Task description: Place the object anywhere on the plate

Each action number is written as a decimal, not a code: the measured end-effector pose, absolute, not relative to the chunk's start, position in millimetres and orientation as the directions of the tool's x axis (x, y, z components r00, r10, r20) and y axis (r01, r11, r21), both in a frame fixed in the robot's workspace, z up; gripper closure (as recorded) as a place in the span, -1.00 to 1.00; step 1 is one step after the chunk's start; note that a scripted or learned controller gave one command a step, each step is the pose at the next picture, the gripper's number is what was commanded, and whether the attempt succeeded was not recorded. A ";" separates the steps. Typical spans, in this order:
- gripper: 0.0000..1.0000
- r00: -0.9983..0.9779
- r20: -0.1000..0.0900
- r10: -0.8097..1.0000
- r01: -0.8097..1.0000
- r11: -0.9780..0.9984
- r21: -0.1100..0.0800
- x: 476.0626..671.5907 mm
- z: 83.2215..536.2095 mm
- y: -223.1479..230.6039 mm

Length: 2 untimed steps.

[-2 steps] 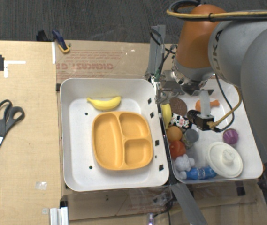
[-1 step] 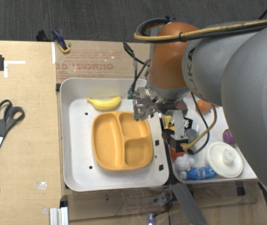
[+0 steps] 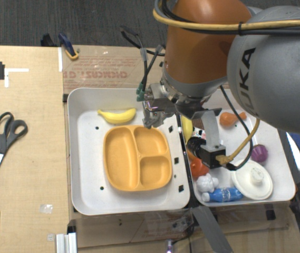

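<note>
A yellow banana (image 3: 117, 115) lies on the floor of the left white bin (image 3: 81, 157), in the upper part of that bin, just above the orange divided plate (image 3: 137, 157) and not on it. The plate sits in the middle of the same bin, its three compartments bare.

The grey arm with its orange band (image 3: 207, 36) fills the upper right of the frame and reaches down toward the wall shared by the two bins. Its hand (image 3: 151, 121) hangs at the plate's upper right corner, just to the right of the banana's right tip, near it but apart. Whether the hand is released or clenched cannot be told from this angle, and nothing shows between its tips.

The right bin (image 3: 284, 194) holds a red-orange ball (image 3: 226, 119), a purple piece (image 3: 259, 153), a white round lid-like thing (image 3: 252, 180), a blue bottle (image 3: 224, 195) and a small white figure (image 3: 206, 183).

On the wooden counter (image 3: 28, 188) at the left of the frame lie black-handled scissors (image 3: 5, 138).
</note>
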<state>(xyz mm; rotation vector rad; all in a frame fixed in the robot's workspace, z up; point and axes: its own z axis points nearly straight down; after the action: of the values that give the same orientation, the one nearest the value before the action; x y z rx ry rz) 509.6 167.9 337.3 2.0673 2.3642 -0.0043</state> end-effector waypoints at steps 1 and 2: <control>1.00 -0.372 -0.002 0.928 0.928 0.372 -0.002 478.5 362.0 162.1; 1.00 -0.536 -0.001 0.844 0.844 0.536 -0.004 478.2 344.1 196.3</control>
<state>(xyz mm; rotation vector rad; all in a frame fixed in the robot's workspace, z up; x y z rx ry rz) 478.2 196.3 344.1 1.5132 2.7543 -0.0060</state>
